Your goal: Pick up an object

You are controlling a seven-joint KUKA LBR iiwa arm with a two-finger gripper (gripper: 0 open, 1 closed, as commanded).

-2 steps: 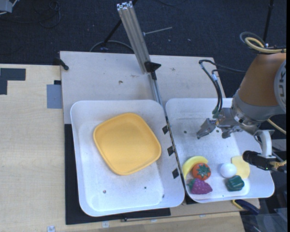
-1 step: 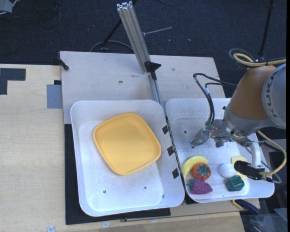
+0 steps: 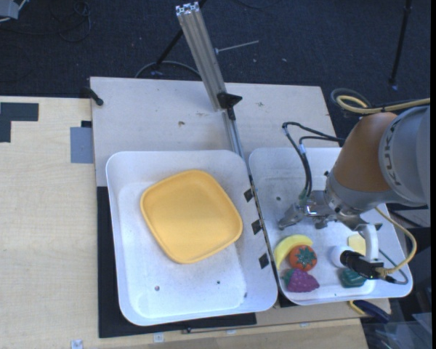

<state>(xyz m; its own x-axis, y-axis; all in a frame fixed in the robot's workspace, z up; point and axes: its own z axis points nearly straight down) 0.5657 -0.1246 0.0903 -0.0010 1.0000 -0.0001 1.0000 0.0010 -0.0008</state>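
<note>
My gripper (image 3: 305, 222) hangs low in the right bin (image 3: 276, 177), just above a cluster of toy food. It is open, with nothing between its fingers. Right below it lie a yellow banana (image 3: 289, 246), a red strawberry (image 3: 303, 257) and purple grapes (image 3: 301, 281), all touching. A green object (image 3: 353, 278) and a pale yellow piece (image 3: 357, 243) lie at the bin's right, partly under the wrist's cables.
The left bin (image 3: 131, 282) holds a yellow square plate (image 3: 190, 215). An aluminium bar (image 3: 203, 49) slants down from the top toward the divide between the bins. Black cables (image 3: 302, 155) loop over the right bin's far half.
</note>
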